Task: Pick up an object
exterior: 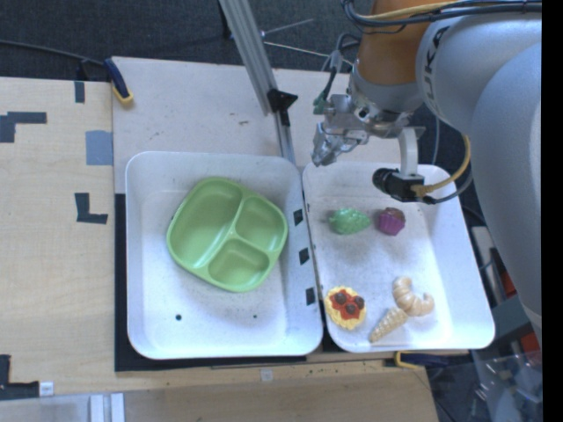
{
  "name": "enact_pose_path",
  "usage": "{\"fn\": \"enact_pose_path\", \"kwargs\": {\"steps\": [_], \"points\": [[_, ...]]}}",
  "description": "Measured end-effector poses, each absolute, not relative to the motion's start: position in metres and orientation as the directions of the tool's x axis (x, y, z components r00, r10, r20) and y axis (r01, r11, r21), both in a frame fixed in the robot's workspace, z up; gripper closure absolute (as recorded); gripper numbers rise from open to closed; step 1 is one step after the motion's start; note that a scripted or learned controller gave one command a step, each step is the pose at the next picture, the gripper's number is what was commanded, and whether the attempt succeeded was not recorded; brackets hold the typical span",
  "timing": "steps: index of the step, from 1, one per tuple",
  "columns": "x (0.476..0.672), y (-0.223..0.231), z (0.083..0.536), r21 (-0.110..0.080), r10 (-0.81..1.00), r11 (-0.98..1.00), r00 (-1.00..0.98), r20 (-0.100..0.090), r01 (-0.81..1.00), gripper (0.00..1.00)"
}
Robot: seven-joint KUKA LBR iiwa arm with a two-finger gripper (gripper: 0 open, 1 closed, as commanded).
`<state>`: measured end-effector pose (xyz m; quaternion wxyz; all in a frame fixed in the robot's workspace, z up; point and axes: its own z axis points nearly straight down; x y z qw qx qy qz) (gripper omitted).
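Note:
My gripper [324, 154] hangs over the far left corner of the right bin [457, 262], above and to the left of the toys. Nothing shows between its fingers. In that bin lie a green leafy toy [349, 221], a purple toy [391, 221], a small round tart with red berries [346, 308] and a beige croissant-and-cone piece [403, 307]. The green toy is the nearest to the gripper, a short way toward the front.
The left bin [149, 262] holds a green divided plate [228, 233]. A metal pole [255, 55] slants down to the bins' shared far edge, just left of the gripper. The arm's grey body [493, 77] fills the upper right.

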<state>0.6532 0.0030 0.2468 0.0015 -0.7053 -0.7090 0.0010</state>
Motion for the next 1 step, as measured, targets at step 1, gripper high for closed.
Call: {"fn": "enact_pose_path", "kwargs": {"steps": [1], "points": [[0.6601, 0.057, 0.2265, -0.004, 1.0, 0.006, -0.006, 0.001, 1.0, 1.0]]}}
